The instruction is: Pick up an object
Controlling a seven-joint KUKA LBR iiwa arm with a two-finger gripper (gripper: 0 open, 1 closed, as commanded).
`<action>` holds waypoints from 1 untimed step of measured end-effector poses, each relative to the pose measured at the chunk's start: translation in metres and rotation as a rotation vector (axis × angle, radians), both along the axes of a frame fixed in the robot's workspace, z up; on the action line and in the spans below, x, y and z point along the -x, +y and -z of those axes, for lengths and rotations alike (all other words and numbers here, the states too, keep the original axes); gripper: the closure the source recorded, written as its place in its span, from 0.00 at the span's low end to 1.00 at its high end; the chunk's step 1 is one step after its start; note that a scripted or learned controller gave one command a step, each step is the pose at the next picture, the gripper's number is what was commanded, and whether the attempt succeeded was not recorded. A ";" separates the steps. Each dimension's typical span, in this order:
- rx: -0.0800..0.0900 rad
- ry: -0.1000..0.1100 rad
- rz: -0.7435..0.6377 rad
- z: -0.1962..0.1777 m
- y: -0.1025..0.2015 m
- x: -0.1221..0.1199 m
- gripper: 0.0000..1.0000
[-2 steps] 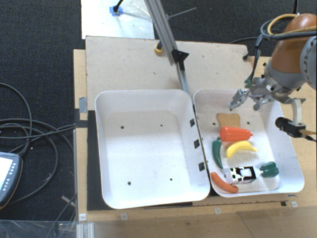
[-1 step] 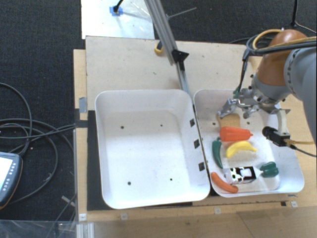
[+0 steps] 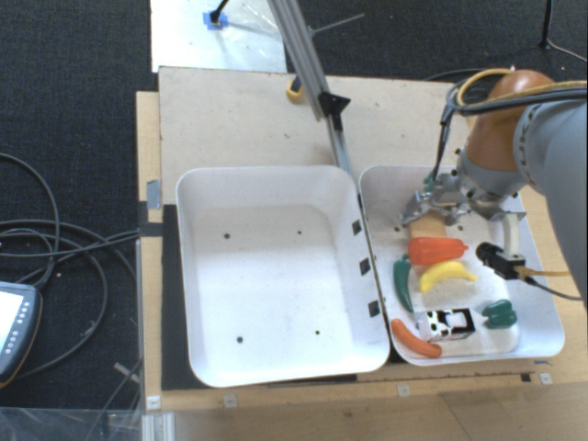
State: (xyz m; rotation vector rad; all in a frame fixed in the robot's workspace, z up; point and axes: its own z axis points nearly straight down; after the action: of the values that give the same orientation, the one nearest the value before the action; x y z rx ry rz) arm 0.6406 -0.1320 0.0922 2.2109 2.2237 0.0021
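**Robot gripper low over a bin of toy food, nothing visibly held**

An orange toy vegetable point(image 3: 435, 250) lies near the middle of the right bin point(image 3: 384, 200), a shallow white tray. Just below it, touching or nearly so, lies a yellow banana point(image 3: 447, 275), curved like an arch. To their left a green pepper-like piece point(image 3: 402, 285) lies lengthwise beside the bin's left wall. At the bin's near edge are a red-orange sausage shape point(image 3: 415, 339), lying at a slant, and beside it a small black-and-white block point(image 3: 451, 322). A dark green piece point(image 3: 499, 313) sits toward the near right corner, apart from the others.

The gripper point(image 3: 412, 214) is inside this same bin, at its far end, just beyond the orange toy vegetable. Its metal tip points down and to the left. Nothing can be seen in its grasp, and whether it is open or closed cannot be told from this angle. The grey arm point(image 3: 551, 145) enters from the right, with its orange band point(image 3: 501, 127) above the wrist.

The left bin point(image 3: 276, 274), also white, sits edge to edge with the right one. Both rest on a pale wooden table point(image 3: 239, 118). A grey metal pole point(image 3: 303, 44) slants down from the top of the picture to the far end of the seam between the bins. On the dark floor to the left lie black cables point(image 3: 55, 237) and a handheld screen point(image 3: 14, 324) at the picture's edge.
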 end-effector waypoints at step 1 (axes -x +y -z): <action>-0.001 -0.005 -0.002 -0.014 0.000 -0.002 1.00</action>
State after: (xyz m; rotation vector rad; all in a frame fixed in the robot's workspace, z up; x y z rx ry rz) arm 0.6426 -0.1321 0.1059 2.2062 2.2235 0.0089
